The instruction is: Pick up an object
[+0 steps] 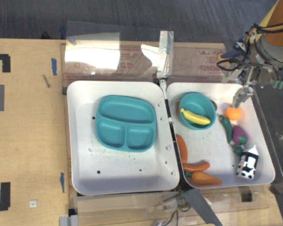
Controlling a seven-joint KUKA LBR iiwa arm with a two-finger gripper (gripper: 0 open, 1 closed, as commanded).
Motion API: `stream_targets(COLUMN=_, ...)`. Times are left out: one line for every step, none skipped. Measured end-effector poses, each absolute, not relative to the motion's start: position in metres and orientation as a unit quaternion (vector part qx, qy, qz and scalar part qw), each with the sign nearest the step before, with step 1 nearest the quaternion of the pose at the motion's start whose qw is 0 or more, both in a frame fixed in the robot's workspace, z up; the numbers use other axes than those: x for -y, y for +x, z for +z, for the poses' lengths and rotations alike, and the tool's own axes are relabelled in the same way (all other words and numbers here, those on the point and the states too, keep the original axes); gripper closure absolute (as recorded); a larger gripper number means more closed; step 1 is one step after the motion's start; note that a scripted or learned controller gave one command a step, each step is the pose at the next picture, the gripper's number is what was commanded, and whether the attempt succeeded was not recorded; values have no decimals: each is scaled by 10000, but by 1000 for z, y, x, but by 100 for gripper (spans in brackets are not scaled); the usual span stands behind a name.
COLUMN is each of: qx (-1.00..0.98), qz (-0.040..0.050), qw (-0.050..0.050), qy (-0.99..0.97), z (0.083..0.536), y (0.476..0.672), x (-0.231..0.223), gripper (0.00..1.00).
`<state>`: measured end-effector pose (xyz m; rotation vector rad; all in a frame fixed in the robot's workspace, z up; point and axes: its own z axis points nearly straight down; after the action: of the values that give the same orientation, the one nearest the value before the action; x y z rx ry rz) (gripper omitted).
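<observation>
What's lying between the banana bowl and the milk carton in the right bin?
In the camera view, between the teal bowl and the milk carton lie a green pepper and a purple eggplant on the white bin floor.

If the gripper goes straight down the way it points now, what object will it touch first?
Most likely the small orange ball. The gripper hangs just above it in the right bin, pointing down. Depth is hard to judge from this slanted view, so it might land beside the ball on the bin floor.
</observation>
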<state>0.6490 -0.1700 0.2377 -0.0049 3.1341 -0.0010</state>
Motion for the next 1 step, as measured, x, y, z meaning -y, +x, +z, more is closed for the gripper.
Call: stream_targets(qx=-10000, qz=19, qw=-42, qy=-28, z=110, y=665, x=174, gripper=0)
